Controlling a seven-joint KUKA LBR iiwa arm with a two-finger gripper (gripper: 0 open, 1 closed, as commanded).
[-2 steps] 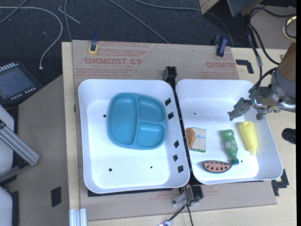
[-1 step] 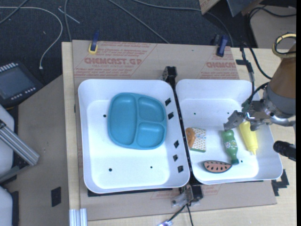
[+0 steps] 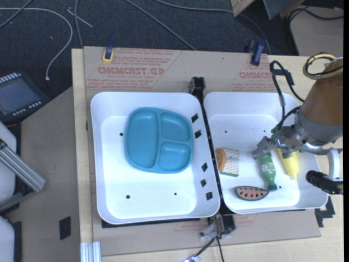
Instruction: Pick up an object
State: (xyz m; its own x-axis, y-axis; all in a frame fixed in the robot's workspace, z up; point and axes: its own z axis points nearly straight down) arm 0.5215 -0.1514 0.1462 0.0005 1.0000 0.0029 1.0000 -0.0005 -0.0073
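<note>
In the right bin (image 3: 240, 109) lie a green bottle (image 3: 268, 169), a yellow bottle (image 3: 290, 165), a watermelon slice (image 3: 252, 192) and a sandwich-like piece (image 3: 227, 161). My gripper (image 3: 271, 145) hangs low over the right bin, right at the top end of the green bottle and beside the yellow one. The grey arm with its orange band (image 3: 327, 100) comes in from the right and hides the bin's right wall.
The left bin (image 3: 109, 162) holds a blue divided plate (image 3: 159, 140). A black divider with clips (image 3: 204, 146) runs between the bins. Cables (image 3: 281, 83) trail across the right bin's far corner. Bare bin floor shows behind the objects.
</note>
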